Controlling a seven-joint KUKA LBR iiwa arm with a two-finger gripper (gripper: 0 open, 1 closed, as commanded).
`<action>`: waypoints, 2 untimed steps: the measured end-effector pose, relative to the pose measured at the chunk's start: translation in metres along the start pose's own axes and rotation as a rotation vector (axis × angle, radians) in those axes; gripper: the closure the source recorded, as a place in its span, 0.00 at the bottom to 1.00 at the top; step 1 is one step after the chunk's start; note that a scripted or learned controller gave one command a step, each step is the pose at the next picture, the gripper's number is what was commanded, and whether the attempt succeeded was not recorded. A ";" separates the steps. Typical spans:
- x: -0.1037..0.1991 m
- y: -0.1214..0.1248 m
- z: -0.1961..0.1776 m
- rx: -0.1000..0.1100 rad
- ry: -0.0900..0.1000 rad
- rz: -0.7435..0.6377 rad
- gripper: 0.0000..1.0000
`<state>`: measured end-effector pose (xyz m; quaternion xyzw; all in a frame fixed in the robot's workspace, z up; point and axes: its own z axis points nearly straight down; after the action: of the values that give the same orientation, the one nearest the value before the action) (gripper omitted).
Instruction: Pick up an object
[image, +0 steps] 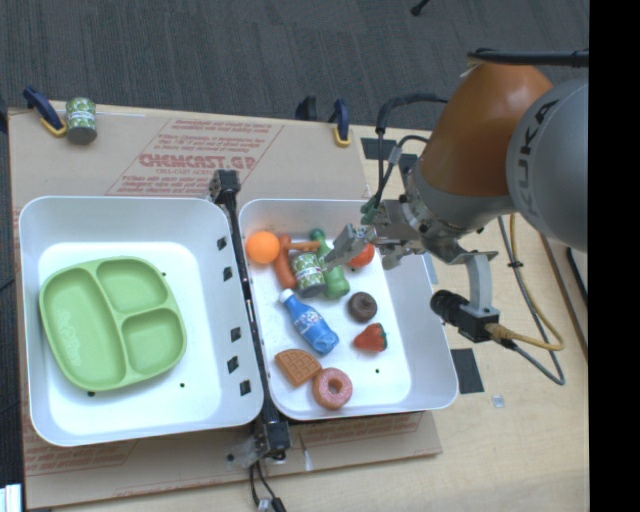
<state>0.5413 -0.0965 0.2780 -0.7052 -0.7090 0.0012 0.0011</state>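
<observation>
so the gripper (345, 248) is down in the right bin (425, 330), right over the pile by the green can (309, 270) and a red thing (362, 255). can't tell if it's open or closed on anything, too cluttered. orange ball (262, 247), blue bottle (308, 322), 2 donuts, waffle (297, 366) and strawberry (371, 338) sit loose. left bin (40, 400) has a green tray (112, 322)

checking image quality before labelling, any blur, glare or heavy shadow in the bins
Camera view: lighting even, shadows soft, no strong glare on the right bin; the end effector looks slightly smeared, its outline hard to read; the blue bottle and pink donut are sharp.
</observation>
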 end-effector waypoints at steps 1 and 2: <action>-0.012 0.005 0.143 0.004 0.000 -0.001 0.00; 0.000 -0.065 0.187 0.002 0.002 -0.001 0.00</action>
<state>0.4755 -0.0970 0.0911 -0.7048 -0.7094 0.0013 0.0026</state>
